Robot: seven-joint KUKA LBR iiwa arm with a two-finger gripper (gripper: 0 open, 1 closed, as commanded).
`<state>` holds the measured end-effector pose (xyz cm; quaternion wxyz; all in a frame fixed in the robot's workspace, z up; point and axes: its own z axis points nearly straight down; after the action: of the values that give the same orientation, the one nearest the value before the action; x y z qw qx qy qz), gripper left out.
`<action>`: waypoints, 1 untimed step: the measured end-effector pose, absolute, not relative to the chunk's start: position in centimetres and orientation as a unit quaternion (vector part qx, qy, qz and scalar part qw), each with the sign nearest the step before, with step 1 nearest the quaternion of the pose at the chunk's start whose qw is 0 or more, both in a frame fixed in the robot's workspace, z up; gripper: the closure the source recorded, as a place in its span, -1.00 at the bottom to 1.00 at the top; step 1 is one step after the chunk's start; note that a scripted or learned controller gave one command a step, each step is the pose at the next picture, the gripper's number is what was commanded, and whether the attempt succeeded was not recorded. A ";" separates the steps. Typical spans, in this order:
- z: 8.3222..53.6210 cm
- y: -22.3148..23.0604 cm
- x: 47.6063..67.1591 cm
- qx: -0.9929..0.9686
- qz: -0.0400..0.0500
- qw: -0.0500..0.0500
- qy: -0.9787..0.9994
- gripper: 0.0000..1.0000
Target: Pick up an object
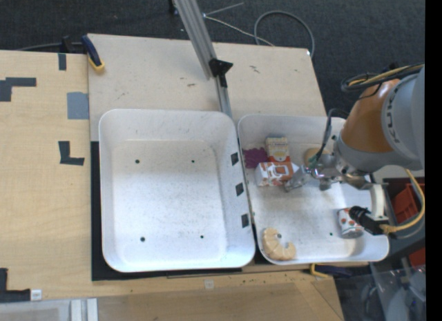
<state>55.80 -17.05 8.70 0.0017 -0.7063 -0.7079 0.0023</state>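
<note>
Pick not yet done: nothing is lifted, all items lie on the floor of the right bin [359, 249]. Gripper [302, 178] is low in that bin, just beside the small red-and-white carton [275, 172]; whether it grips it I cannot tell. Carton lies on its side near the bin's middle, orange-white print up, looks light and slightly crushed.

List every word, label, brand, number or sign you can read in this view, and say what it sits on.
No text can be read here.
Small red and white carton in the right white bin: printed face, too blurred to read.
Tan and white box behind it: markings too small to read.
Small red and white can near the bin's right corner: label unreadable.
</note>
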 end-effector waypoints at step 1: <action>9.6 -16.9 55.8 -0.705 0.003 0.003 -0.709 1.00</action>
<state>55.82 -16.95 9.58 0.0029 -0.7055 -0.7087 0.0029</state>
